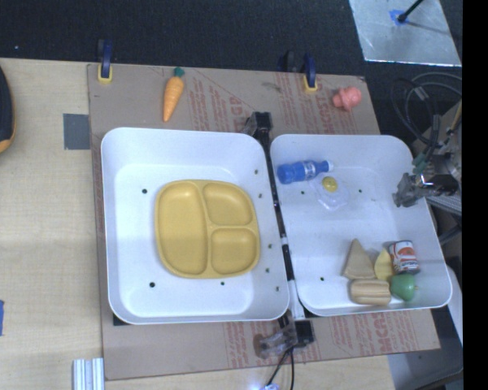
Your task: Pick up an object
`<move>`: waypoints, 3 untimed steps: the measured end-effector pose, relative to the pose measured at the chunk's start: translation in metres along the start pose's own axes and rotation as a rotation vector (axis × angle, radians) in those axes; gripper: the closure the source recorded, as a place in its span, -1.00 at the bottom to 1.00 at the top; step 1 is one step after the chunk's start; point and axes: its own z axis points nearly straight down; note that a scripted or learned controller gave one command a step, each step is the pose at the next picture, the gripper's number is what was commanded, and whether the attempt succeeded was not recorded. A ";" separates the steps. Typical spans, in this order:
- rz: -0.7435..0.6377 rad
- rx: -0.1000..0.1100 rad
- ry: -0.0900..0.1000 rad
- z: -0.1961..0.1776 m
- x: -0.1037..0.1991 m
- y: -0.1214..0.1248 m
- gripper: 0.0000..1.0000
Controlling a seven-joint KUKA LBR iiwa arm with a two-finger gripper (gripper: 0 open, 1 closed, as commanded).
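Nearest the lens, a tan block (369, 292) and green ball (404, 287) crowded the right bin's (309, 299) front corner beside a red can (404, 257), so the gripper (416, 185) (closure state indeterminable, at the bin's right rim) was better directed to the isolated blue bottle (302, 171).

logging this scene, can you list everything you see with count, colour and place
bins: 2, white, side by side on the bench
tray: 1, yellow, three compartments, in the left bin
bottle: 1, blue, right bin, upper left
small ball: 1, yellow, right bin, beside the bottle
can: 1, red and white, right bin, lower right
food toys: several, tan, yellow, green, beside the can
carrot: 1, orange, above the left bin
pink toy: 1, above the right bin
gripper: 1, dark, right bin's right rim
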 end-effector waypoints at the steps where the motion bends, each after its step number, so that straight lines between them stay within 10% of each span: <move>1: 0.004 0.024 0.008 0.066 -0.026 -0.061 1.00; 2: 0.001 0.015 0.006 0.063 -0.024 -0.057 -1.00; 3: 0.000 0.021 0.008 0.145 -0.024 -0.055 -1.00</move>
